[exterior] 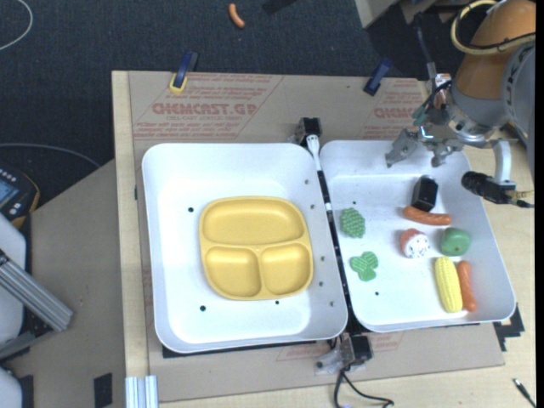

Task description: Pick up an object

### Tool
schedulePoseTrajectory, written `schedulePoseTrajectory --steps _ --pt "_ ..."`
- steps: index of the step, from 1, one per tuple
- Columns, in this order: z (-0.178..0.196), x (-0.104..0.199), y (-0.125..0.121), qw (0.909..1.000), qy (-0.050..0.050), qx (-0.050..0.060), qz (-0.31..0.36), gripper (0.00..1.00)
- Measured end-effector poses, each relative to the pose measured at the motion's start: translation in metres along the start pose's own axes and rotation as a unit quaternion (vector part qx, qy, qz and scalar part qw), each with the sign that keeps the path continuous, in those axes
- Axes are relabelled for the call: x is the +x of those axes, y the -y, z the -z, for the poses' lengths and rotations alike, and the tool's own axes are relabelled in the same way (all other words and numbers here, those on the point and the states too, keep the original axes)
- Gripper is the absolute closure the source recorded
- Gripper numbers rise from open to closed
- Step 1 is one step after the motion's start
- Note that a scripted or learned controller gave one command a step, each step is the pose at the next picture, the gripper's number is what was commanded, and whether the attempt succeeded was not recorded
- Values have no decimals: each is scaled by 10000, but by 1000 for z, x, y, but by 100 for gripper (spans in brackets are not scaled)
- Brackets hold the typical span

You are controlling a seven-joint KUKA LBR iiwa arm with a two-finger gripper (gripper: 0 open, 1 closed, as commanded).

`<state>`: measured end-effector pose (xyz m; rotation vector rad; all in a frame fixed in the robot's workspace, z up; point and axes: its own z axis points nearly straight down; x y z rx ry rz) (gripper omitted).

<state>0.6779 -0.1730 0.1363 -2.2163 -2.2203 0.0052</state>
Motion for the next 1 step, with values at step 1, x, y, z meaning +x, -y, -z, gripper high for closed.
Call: schedulePoseTrajectory --steps 1 --pt "-52 1 0 10000 1 -6 1 0"
